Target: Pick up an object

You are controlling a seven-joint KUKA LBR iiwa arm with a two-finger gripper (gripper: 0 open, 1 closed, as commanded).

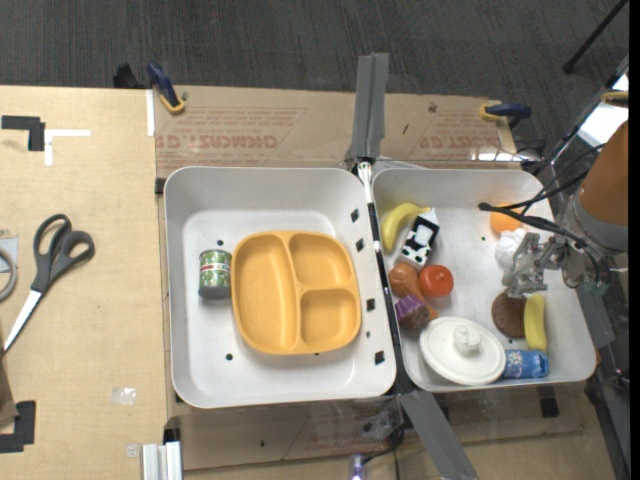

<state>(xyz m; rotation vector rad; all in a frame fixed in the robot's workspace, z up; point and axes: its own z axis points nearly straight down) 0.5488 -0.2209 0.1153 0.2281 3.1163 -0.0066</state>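
From above, the jaws [524, 280] hang low in the right bin [470, 190], just over a brown disc [509, 315] and a small banana [536, 323]; whether they are wide or narrow I cannot tell. A yellow divided plate [296, 291] sits in the left bin [260, 183].

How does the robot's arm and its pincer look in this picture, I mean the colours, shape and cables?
At the picture's right edge, the arm shows a rounded orange band above a grey wrist section. Thin black cables run out from it over the right bin. The pincer is a small assembly of pale grey and silvery metal parts, with dark fittings behind it. No markings can be read.
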